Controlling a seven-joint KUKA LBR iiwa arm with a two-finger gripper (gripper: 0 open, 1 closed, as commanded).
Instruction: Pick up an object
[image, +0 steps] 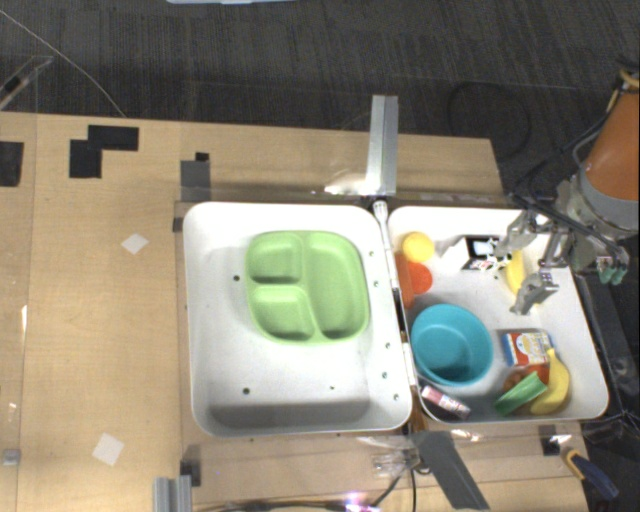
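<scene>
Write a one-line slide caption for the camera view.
Claw over the right bin, above a blue bowl and banana; green divided tray in the left bin.

Light wooden desk (90, 330) bearing black square markings (100, 148); upright grey metal post (384, 145) behind two shallow white plastic bins (210, 330).

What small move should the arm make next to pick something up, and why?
Probably lower straight down. The gripper sits over the upper right of the right bin with a yellow item just between its fingers, apparently not yet gripped. A short descent before closing would likely seat it better.
</scene>
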